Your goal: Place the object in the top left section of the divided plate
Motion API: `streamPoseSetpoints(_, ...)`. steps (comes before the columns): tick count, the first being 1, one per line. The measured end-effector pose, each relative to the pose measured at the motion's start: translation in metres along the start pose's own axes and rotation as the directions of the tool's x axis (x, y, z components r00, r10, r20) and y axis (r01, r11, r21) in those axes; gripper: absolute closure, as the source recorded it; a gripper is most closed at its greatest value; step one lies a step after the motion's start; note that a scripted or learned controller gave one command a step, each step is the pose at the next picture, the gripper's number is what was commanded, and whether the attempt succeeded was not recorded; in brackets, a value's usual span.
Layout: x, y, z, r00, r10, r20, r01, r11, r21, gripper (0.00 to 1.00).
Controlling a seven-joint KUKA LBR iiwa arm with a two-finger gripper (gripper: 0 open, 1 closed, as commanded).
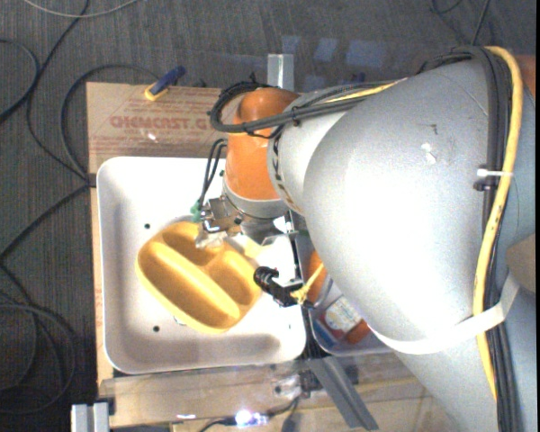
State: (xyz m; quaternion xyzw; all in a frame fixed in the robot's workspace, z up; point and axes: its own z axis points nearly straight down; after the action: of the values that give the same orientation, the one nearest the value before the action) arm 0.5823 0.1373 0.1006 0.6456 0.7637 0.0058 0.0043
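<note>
- Hanging from the arm (405, 205), the tool (212, 226) sits over the left bin (126, 196), right at the upper edge of the divided plate (191, 282).
- Whether the tool is open or closed cannot be told, because the wrist and its orange band hide the tip from this angle. Whether anything is gripped cannot be told either.
- The divided plate lies in the middle of the left bin, just below and to the left of the tool. Its near rim is touching the tool or very nearly so; the slanted view does not settle which.
- The plate is yellow-orange and oval. One long raised ridge runs slantwise across it, and a smaller hollow lies on the side towards the arm. The plate looks slightly tilted rather than flat on the bin floor.
- The plate section nearest the tool is the upper one, and part of it is covered by the tool itself.
- Counts: one tool, one divided plate, two white bins.
- The right bin (317, 338) is mostly hidden under the arm. Only a corner shows, and in it sits an orange thing with a pale label (349, 320), well apart from the plate.
- One brown cardboard sheet (144, 124) with red print lies under the bins and sticks out past the top of the left bin.
- One small blue and yellow thing (165, 81) rests on the far edge of that sheet, well apart from the tool.
- Several dark cables trail over the grey floor (36, 70) around the table.
</note>
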Motion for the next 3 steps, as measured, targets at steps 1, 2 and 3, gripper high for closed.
streamPoseSetpoints(1, -0.002, -0.001, 0.003, 1.000, 0.002, 0.002, -0.002, 1.000, 0.005, 0.00)
streamPoseSetpoints(2, 0.031, -0.097, -0.017, 0.985, 0.173, 0.010, -0.173, 0.985, 0.023, 0.00)
streamPoseSetpoints(3, -0.070, -0.058, -0.082, 0.997, 0.079, 0.007, -0.079, 0.997, 0.021, 0.00)
